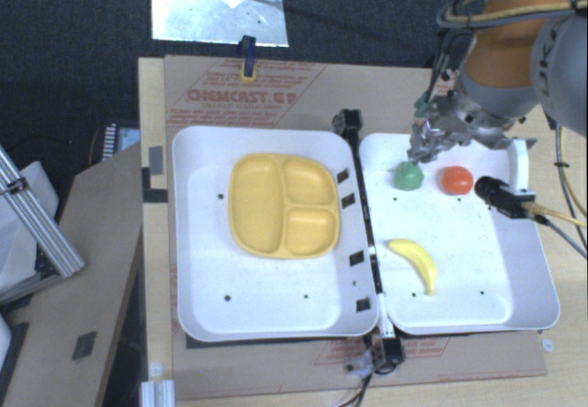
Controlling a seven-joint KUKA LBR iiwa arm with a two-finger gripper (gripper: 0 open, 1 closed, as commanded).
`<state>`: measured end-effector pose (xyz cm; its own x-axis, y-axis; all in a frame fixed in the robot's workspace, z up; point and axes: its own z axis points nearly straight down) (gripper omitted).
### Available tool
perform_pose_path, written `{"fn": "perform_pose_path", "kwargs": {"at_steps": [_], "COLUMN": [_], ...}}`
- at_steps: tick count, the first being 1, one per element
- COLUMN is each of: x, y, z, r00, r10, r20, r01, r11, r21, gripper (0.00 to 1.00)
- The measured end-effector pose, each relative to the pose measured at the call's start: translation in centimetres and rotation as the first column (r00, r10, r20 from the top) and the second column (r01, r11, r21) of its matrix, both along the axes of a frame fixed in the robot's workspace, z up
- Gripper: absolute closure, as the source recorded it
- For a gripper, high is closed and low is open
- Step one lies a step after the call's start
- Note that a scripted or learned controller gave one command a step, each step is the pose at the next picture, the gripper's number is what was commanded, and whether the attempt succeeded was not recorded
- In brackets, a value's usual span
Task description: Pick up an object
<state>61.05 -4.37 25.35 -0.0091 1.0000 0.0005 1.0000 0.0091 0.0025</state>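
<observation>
Gripper (421, 153): you see it over the right bin (514, 304), just above the green object (409, 177).
Fingers: you cannot tell their state.
Far right: orange-red object (456, 180).
Near: banana (414, 262).

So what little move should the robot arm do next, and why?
Probably ease straight down a little. The gripper hangs just above the green ball in the right bin, near its far edge, and nothing is held yet. The orange ball sits close beside it, so a straight drop seems safest.
</observation>
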Motion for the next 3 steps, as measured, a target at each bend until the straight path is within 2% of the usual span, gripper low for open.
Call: {"fn": "perform_pose_path", "kwargs": {"at_steps": [1,2,3], "x": [2.1,1.9,3.5], "y": [5.1,10.4,15.2], "z": [-0.2,-1.1,-1.4], "r00": [1.0,1.0,1.0], "r10": [0.001,-0.001,-0.001], "r20": [0.002,-0.001,0.001], "r01": [-0.001,0.001,0.001], "r11": [1.0,1.0,1.0], "r21": [0.0,0.0,0.001], "gripper": [1.0,1.0,1.0]}}
